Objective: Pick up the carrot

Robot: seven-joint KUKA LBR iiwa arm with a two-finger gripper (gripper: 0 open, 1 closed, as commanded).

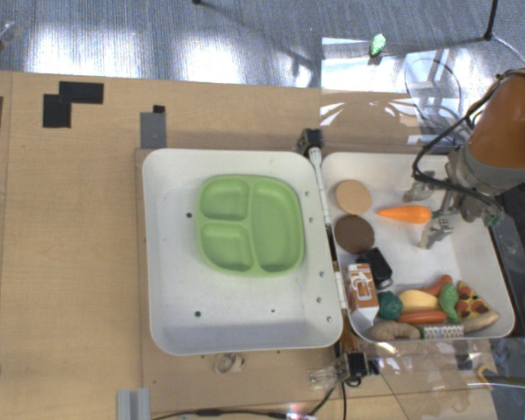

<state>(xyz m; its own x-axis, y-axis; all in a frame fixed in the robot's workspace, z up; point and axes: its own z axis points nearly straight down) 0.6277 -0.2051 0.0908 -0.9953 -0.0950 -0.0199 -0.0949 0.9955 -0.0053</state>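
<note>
Near the far edge of the right bin [499, 261], your carrot [405, 215] lies free on the floor. Your gripper [441, 227] hovers just beside its tip, jaws parted and empty: you're at the approach. Next, centre over the carrot, descend, close.

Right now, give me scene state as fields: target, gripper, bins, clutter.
target: orange toy carrot, lying flat on the floor of the right white bin, tip pointing left
gripper: two-finger gripper just right of the carrot, nothing visibly held
left bin: shallow white bin holding a green three-compartment plate
clutter: tan disc, brown disc, pile of toy foods along the near edge
</note>
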